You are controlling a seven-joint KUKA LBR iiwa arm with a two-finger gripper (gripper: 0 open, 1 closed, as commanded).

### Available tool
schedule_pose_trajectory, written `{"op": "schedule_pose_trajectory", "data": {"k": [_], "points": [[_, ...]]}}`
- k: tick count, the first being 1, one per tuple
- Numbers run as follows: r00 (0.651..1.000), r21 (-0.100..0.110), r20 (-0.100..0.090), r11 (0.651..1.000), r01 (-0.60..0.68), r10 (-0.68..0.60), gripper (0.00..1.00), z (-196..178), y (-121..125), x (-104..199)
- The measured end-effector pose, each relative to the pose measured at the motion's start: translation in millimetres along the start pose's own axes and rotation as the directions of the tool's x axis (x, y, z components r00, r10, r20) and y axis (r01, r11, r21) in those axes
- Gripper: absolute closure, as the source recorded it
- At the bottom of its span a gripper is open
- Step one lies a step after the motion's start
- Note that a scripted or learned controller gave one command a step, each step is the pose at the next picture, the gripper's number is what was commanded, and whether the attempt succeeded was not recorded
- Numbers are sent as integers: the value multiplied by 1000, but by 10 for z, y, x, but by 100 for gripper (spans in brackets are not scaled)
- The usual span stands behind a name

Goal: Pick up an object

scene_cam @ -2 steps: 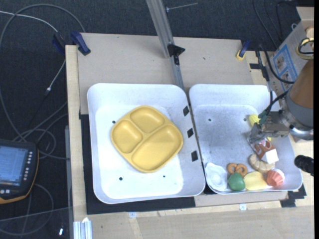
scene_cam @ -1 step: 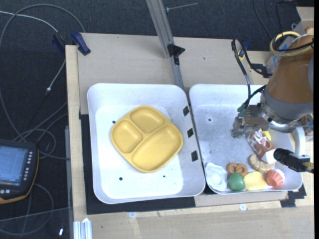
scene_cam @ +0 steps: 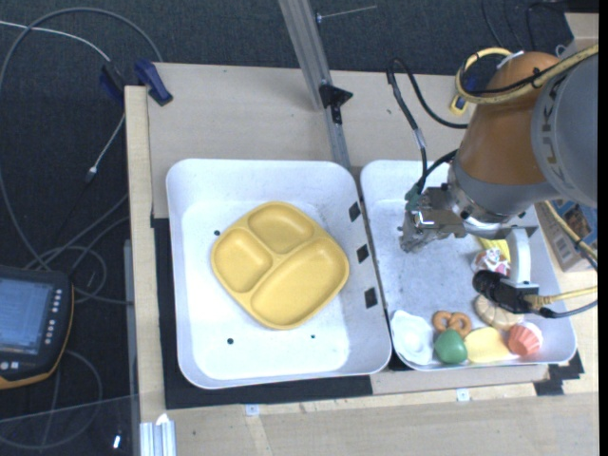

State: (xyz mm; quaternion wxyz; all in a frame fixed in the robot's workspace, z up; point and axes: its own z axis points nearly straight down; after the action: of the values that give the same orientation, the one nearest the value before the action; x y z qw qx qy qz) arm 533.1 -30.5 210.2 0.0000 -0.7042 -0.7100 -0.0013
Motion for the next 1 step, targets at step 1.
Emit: {"op": "schedule_pose_trajectory", "data": {"k": [1], "points": [[1000,-1,-1,1000,0,0,100,-140,136,581]]}}
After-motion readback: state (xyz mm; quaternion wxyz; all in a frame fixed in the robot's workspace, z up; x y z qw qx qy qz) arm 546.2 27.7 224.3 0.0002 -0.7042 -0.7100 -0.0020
